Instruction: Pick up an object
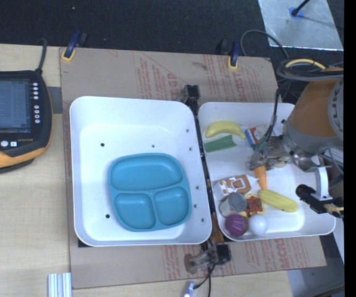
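- Nearest my camera, at the right bin's (314, 231) front edge, sit a purple ball (236, 225) and a white ball (258, 225), with a corn cob (278, 200) just behind.
- My gripper (261, 159) is low in that bin, right above an orange carrot-like piece (261, 178); it may be touching it, but the view is too coarse to be sure.
- I cannot tell how the tool is set.
- Nothing looks lifted, so I judge the grasp and raise are not yet done.
- Left bin (85, 166) holds a blue divided plate (149, 189).
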Motion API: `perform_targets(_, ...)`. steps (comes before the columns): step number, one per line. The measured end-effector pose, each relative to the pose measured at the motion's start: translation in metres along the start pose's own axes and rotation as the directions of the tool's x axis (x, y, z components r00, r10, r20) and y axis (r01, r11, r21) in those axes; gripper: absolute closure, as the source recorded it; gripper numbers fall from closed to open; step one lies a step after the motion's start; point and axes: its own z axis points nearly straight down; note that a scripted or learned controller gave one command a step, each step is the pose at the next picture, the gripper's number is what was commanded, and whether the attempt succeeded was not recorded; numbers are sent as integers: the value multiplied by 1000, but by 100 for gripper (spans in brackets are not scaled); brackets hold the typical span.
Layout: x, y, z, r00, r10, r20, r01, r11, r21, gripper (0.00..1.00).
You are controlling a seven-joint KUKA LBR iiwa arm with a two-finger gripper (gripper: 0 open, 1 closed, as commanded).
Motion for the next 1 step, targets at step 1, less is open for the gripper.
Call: perform_targets(1, 105, 50, -101, 1000, 2, -1, -2, 1000, -4, 100)
